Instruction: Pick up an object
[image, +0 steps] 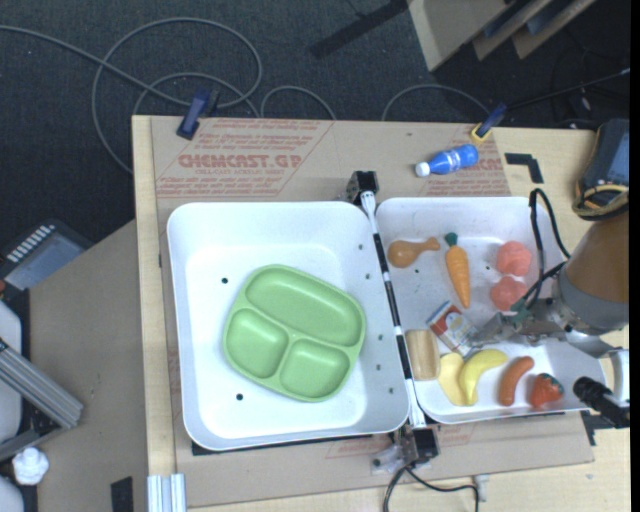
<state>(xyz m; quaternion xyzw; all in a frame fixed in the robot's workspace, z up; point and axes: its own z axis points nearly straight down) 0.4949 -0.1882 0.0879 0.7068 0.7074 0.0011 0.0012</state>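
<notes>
The gripper (490, 325) hangs just above the banana (474, 370) — its long axis slants — jaw state unreadable here.

A: Arm (600, 270) runs off the right edge of the frame, upper links not visible.
B: Gripper (500, 325) tips? 
A: Too small and cluttered at centre right, can't resolve them. Small packet (447, 322) beside them, label unreadable.
B: Lower right?
A: Red item (545, 390), type unclear.
</notes>
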